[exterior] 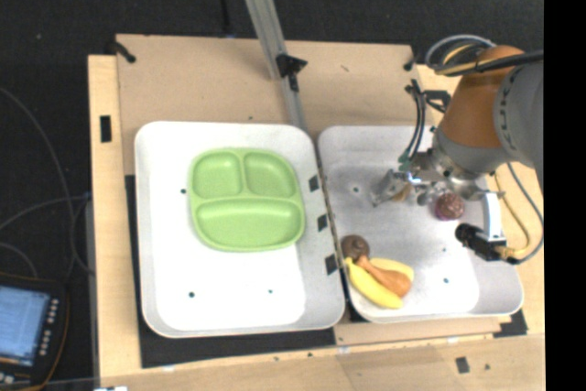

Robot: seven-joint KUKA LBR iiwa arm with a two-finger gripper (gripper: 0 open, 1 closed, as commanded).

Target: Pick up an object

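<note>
Lying banana (371, 287), long axis toward lower right

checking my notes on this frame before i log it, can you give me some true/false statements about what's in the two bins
1. A green divided plate lies in the left bin. True.
2. The banana lies in the left bin. False: it lies in the right bin, near its front left corner.
3. The end effector is over the right bin. True.
4. The dark reddish object rests on the green plate. False: it is in the right bin, close under the arm's wrist.
5. A small brown round object sits just behind the banana. True.
6. The green plate has four compartments. False: it has three, two small ones behind one long one.
</note>
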